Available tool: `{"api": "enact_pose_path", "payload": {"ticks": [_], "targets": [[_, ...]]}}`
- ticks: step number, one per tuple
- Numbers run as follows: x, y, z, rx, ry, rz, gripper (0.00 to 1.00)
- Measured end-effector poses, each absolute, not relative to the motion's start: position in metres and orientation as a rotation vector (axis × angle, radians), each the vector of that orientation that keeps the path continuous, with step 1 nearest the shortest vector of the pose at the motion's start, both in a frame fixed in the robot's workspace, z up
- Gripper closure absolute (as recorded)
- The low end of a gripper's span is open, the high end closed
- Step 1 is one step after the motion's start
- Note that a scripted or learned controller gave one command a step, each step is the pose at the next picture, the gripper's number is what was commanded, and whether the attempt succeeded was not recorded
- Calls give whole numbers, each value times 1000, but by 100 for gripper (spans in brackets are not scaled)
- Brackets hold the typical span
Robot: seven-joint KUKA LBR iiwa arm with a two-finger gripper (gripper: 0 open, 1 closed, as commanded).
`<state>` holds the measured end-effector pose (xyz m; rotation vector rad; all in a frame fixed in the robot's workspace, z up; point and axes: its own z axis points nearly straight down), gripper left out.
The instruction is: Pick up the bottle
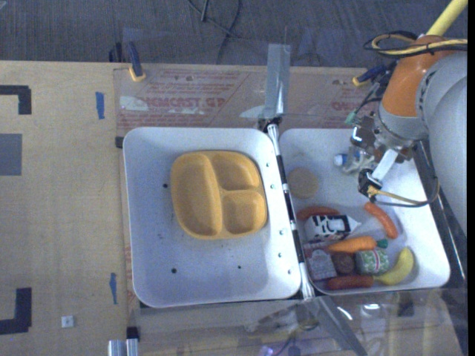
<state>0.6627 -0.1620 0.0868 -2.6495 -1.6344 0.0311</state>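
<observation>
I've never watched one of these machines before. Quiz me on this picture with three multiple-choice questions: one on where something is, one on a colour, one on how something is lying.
1. Where is the divided plate?
A. in the left bin
B. in the right bin
C. on the bare bench

2. What colour is that plate?
A. blue
B. yellow
C. red

3. How is the bottle placed?
A. standing upright
B. lifted up by the arm
C. lying on its side among the toy food

Answers:
1 A: the plate sits in the left bin.
2 B: it is yellow all over.
3 C: the black and white bottle lies flat in the right bin, beside the carrot, while the gripper is apart from it, near the bin's far side.
</observation>
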Motion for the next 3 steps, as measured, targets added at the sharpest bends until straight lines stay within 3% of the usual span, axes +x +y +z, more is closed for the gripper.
{"api": "enact_pose_path", "payload": {"ticks": [1, 2, 3], "targets": [[668, -199, 242, -2740, -1540, 0, 100], [668, -198, 242, -2740, -1540, 0, 0], [667, -162, 111, -2733, -1546, 1, 0]]}}
